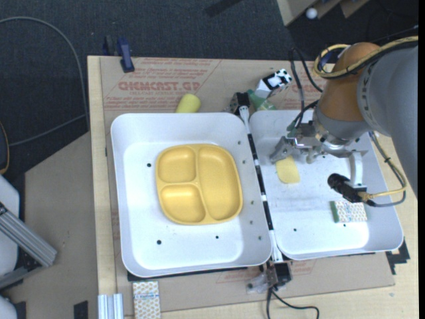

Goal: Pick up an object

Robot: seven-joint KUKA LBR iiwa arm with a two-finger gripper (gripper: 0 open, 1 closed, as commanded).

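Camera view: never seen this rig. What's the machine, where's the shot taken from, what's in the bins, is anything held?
It is one fixed camera above the bench, looking down at a slant. The grey arm with the orange band is a robot reaching in from the right. Its gripper hangs low over the right bin. Just below it lies a small pale yellow piece, not visibly held. A patterned packet also lies in that bin. The left bin holds a yellow divided plate. A yellow object lies on the bench behind the bins.
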